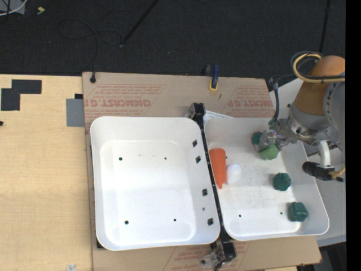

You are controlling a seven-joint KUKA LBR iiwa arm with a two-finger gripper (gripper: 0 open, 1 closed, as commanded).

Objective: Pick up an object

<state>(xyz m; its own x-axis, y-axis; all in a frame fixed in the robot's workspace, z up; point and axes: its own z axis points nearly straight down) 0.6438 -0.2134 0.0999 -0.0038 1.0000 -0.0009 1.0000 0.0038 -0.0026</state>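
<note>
- Dark carpet with loose black cables runs along the back of the scene, behind a pale wooden table (39, 168) that carries a sheet of brown printed cardboard (146, 97).
- On the cardboard sit two shallow white bins side by side, joined along their shared edge by black clips.
- The left bin (104, 151) shows a bare white floor with a few small dark holes.
- The right bin (254, 230) holds several small things.
- An orange cylinder (218, 164) lies against the right bin's left wall, and a white ball (233, 172) touches its right side.
- A dark green lump (281, 180) lies toward the right of that bin, and a second dark green block (298, 211) lies near the bin's near right corner, apart from the first.
- The grey arm with its orange band (316, 86) reaches in from the right over the far part of the right bin.
- The hand (269, 143) is low in the bin, right at a light green object (269, 152), with a darker green piece just left of it.
- Whether the hand is apart, together or clamped on the light green object cannot be told from this angle.
- A blue and yellow clamp (214, 79) grips the cardboard's far edge.
</note>
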